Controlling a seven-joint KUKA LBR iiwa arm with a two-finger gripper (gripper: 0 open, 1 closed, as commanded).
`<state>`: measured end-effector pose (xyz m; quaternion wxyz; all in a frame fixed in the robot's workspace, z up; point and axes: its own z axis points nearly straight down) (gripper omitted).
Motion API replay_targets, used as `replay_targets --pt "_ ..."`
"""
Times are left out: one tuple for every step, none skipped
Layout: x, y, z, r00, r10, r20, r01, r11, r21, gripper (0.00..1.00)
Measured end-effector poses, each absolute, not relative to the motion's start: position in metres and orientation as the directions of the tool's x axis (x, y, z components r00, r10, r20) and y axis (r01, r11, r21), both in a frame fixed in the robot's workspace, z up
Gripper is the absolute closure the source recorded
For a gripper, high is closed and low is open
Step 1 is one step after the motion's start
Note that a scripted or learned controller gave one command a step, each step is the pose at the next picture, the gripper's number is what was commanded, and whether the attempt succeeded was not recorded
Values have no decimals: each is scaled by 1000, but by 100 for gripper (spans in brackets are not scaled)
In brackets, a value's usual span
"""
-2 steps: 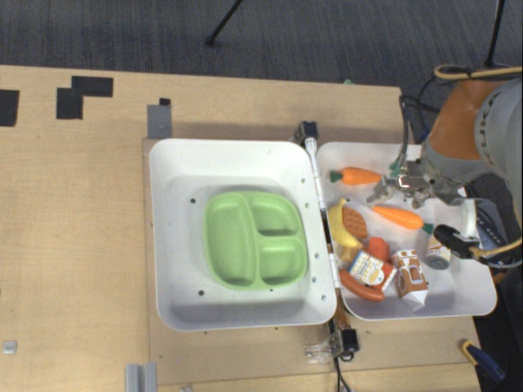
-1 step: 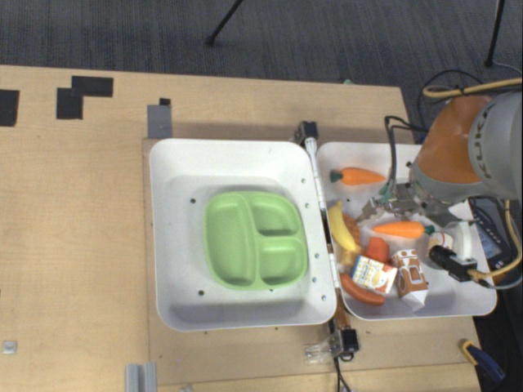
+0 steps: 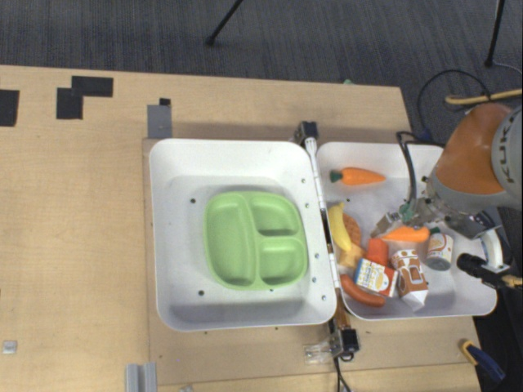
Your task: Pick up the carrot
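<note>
My tool (image 3: pixel 406 219) hung low in the right bin (image 3: pixel 482 305), just above an orange toy (image 3: pixel 406 235). I could not tell how it was set. The carrot (image 3: pixel 357 176) lay apart at the far left of that bin. A green tray (image 3: pixel 253 239) sat in the left bin (image 3: pixel 176 219).

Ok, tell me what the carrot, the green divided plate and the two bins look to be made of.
Carrot: likely moulded plastic toy, uniformly orange with a smooth sheen.
Green divided plate: probably plastic, matte, with soft rounded compartment edges.
Left bin and right bin: seemingly thin formed plastic, glossy white, rounded corners.
</note>
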<state>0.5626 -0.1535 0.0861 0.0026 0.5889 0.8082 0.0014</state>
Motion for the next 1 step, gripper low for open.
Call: replay_targets --pt "563 -154 86 -306 952 -3 952 306 6 0"
